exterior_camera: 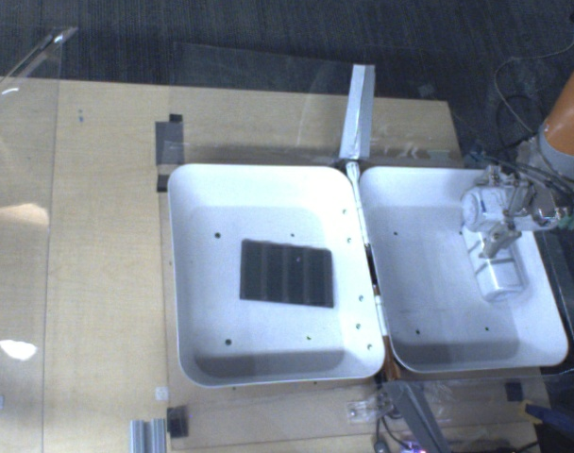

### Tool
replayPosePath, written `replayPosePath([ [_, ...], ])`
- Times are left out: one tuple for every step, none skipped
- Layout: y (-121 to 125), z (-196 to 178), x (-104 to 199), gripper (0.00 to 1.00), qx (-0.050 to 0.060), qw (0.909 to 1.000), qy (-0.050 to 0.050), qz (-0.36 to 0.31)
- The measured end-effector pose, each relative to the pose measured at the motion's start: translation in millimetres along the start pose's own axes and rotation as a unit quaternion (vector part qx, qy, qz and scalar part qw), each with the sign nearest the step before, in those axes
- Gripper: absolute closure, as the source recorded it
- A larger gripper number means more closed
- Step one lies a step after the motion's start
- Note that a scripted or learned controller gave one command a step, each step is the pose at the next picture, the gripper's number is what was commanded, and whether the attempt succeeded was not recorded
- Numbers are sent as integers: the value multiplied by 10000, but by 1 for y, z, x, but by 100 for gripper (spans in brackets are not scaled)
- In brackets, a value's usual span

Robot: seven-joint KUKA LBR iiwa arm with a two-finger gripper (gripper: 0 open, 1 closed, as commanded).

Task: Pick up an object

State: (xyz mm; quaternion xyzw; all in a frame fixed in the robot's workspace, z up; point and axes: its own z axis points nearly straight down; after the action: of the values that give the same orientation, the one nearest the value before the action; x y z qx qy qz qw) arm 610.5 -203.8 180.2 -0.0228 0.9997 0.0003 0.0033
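Here: two shallow white plastic bins side by side on the pale wooden bench (pixel 98 281), arm in from the right.

Left bin (pixel 197 206): holds one thing, a dark grey flat rectangular ribbed pad (pixel 287 273), lying flat near the middle of the floor, well apart from all four walls. Right bin (pixel 410 347): the grey arm's hand (pixel 495 225) hangs over its far right part, near the right wall; below and just beside it a pale, whitish blocky shape (pixel 499 276) shows against the bin floor, too blurred to tell whether it is an object or part of the hand. Cannot tell how the hand stands, wide or narrow, nor whether it grips anything. Orange band (pixel 568 125) of the arm shows at the right edge. A grey metal strip (pixel 357 111) stands behind the seam where the bins meet.
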Motion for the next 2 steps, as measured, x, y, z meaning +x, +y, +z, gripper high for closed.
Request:
replayPosePath([
  [-2,-47,-54,0,6,9967,-29,808],
  [0,-113,18,0,10,9999,-18,-102],
])
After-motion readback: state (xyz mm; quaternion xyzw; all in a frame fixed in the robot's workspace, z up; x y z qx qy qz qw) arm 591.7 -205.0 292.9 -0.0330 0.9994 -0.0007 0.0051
